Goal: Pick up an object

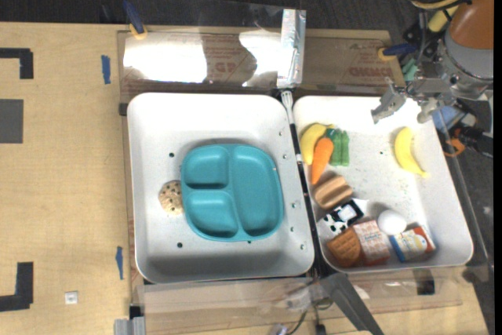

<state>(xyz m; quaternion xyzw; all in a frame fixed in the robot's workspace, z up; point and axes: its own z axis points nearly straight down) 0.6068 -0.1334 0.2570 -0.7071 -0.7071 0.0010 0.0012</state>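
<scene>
Teal divided plate and cookie occupy left bin.

Arm enters from upper right, orange band showing above the grey wrist. Gripper hangs at the upper right, angled down and to the left. Two grey fingers spread apart, nothing between them. Cables loop above the wrist.
</scene>
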